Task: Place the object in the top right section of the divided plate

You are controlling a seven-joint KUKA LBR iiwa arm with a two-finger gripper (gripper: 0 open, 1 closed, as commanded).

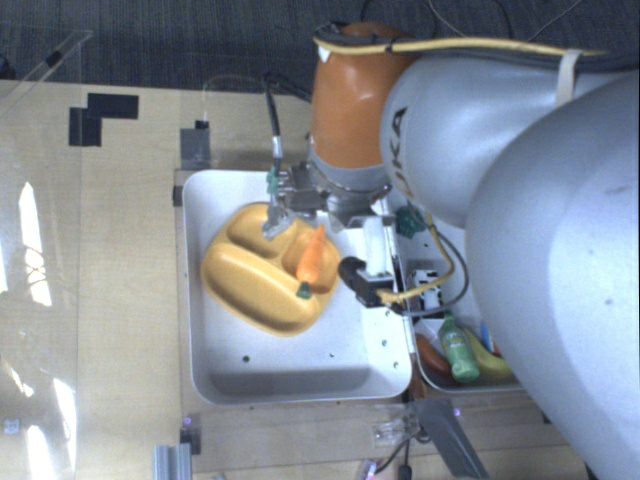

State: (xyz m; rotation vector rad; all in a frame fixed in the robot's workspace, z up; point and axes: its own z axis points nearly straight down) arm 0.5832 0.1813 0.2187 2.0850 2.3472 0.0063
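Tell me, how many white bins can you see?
2. One white bin sits in the middle and holds the yellow divided plate. The second bin is to its right, mostly covered by the arm, so things inside may be hidden.

**Count of things on the bench**

Two white bins: left bin point(215, 368), right bin point(432, 373). One yellow divided plate point(255, 283), with one orange carrot point(314, 258) in it. In the right bin, one green bottle point(460, 353), one yellow banana point(492, 363), plus something red point(428, 350), too hidden to identify.
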